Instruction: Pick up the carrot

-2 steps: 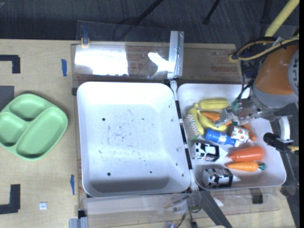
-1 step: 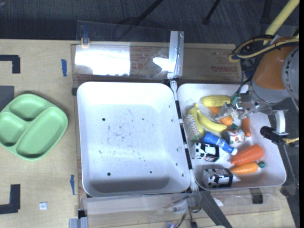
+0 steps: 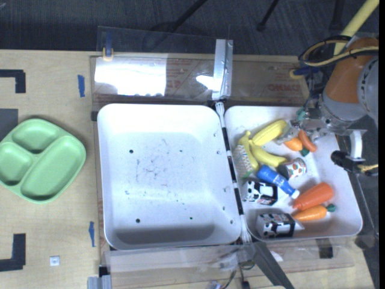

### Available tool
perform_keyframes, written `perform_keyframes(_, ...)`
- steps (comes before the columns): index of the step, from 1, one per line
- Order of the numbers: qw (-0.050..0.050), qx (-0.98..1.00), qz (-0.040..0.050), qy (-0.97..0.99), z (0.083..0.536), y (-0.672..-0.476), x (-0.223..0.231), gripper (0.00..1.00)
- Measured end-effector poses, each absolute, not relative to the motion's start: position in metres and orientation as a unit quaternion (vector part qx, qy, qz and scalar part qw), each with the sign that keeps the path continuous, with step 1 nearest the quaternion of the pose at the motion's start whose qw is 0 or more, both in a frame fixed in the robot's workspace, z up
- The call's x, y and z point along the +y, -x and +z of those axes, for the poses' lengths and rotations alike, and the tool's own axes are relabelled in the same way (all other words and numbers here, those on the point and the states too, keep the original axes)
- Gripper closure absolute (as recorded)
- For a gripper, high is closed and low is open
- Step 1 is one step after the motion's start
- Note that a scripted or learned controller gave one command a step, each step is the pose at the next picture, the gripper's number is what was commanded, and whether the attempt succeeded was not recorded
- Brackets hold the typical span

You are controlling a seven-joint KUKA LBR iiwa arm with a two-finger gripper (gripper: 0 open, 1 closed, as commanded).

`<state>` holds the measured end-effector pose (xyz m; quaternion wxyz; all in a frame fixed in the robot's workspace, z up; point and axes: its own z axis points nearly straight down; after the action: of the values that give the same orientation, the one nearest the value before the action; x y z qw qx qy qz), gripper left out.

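Two large orange carrots lie in the right bin [image 3: 352, 179] near its front right: one [image 3: 313, 195] with another [image 3: 311, 214] just below it. A smaller orange carrot piece [image 3: 297, 142] lies at the bin's upper right, next to a yellow banana [image 3: 269, 132]. My gripper [image 3: 305, 127] hangs right over that small carrot piece, at the end of the grey arm with the orange band [image 3: 344, 84]. I cannot tell whether it touches the piece.
The right bin also holds a second banana [image 3: 264, 156], a blue bottle [image 3: 277, 180], a small red-and-white item [image 3: 295, 168] and two black-and-white items [image 3: 261, 192] [image 3: 275, 224]. The left bin [image 3: 162, 173] adjoins it. A green divided plate [image 3: 39, 159] sits far left.
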<state>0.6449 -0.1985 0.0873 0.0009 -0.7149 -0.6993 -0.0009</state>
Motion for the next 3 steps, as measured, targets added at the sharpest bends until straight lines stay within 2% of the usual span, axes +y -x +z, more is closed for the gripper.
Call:
perform_keyframes(1,0.002,-0.7,0.002,0.714,0.099,-0.644,-0.2,1.0)
perform_keyframes(2,0.018,-0.737,0.0095,0.676,0.09,-0.661,-0.209,1.0)
perform_keyframes(3,-0.002,-0.782,-0.0006,0.623,0.197,-0.658,-0.167,1.0)
